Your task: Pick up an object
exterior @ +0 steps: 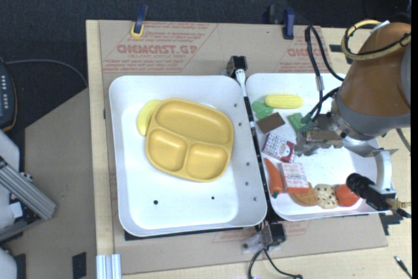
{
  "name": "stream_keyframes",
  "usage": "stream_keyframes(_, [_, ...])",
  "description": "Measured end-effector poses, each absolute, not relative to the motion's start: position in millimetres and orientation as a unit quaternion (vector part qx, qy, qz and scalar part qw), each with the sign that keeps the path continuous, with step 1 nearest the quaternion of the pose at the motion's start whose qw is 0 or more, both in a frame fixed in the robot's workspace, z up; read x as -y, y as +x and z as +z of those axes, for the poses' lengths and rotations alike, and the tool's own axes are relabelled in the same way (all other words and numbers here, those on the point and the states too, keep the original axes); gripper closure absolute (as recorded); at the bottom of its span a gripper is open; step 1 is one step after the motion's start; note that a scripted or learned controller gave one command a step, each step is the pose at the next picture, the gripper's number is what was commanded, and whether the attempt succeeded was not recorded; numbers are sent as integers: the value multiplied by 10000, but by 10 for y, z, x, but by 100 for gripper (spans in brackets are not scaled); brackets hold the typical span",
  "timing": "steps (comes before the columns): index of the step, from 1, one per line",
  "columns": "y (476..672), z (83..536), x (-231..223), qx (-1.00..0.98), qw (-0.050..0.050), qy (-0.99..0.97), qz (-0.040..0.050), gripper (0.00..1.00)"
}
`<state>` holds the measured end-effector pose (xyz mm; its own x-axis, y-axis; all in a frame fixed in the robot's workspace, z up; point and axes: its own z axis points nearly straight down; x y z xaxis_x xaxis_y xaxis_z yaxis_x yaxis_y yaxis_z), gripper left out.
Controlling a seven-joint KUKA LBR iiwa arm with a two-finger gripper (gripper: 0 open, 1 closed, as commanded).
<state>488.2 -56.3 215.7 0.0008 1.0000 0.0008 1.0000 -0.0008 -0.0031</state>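
Tool (307,142) just right of red packet (279,147).

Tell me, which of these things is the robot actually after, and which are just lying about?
Likely part of the job:
gripper
right bin
corn cob
brown block
red-and-white packet
carrot
cookie
tomato

Just lying about:
left bin
yellow divided tray
blue clamps

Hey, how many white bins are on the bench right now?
2. The left bin holds a yellow divided tray; the right bin holds the small toy food items, with the gripper above it.
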Motion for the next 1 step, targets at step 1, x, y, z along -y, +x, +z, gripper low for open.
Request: stream_keyframes(1, [4829,2192,441,7077,14,-7065,2,100])
